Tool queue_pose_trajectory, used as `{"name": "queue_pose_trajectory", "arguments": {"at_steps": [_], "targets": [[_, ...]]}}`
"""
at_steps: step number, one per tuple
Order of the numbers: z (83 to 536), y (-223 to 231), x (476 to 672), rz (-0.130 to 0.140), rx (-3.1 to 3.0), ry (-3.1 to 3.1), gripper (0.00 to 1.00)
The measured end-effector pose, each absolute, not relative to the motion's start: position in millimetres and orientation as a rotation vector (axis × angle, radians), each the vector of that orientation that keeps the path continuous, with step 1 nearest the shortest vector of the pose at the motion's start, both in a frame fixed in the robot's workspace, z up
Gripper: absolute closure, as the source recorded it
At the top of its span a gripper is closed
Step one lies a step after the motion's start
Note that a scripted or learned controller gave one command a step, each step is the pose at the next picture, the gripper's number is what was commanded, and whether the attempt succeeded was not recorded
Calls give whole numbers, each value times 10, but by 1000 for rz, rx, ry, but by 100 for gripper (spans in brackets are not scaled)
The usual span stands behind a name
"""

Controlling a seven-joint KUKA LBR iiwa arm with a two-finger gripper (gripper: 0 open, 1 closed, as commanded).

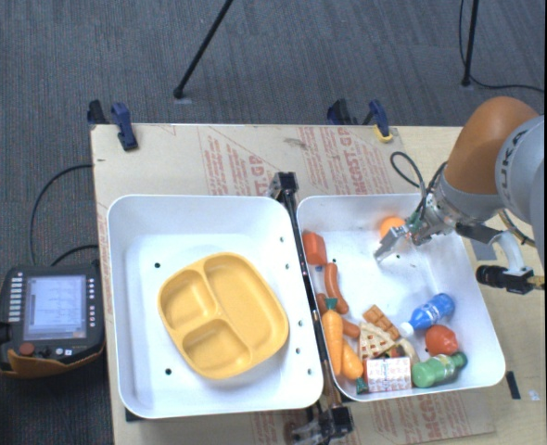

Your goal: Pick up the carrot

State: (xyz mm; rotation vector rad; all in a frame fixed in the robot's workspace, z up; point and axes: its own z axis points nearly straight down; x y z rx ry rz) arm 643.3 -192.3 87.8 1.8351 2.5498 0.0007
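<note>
The carrot (pixel 333 338) is a long orange piece lying along the left wall of the right bin (pixel 468 276), near its front, among other toy foods. My gripper (pixel 387 246) hangs over the back middle of that bin, well behind and to the right of the carrot. Just beside it, toward the back wall, sits a small orange ball (pixel 390 222). I see nothing held in the gripper.
Around the carrot lie sausages (pixel 335 288), a red piece (pixel 314 247), a waffle (pixel 377 332), a white cube (pixel 387 374), a blue bottle (pixel 429 311), and red (pixel 441 339) and green (pixel 436 371) items. The left bin holds a yellow divided plate (pixel 222 315).
</note>
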Motion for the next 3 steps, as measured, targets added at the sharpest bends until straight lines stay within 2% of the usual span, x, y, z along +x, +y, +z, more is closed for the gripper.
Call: {"name": "queue_pose_trajectory", "arguments": {"at_steps": [1, 2, 3], "targets": [[982, -1922, 6439, 2, 1832, 2551, 100], [875, -1574, 6157, 1, 2022, 2407, 100], [879, -2084, 6443, 0, 2286, 2155, 100]]}}
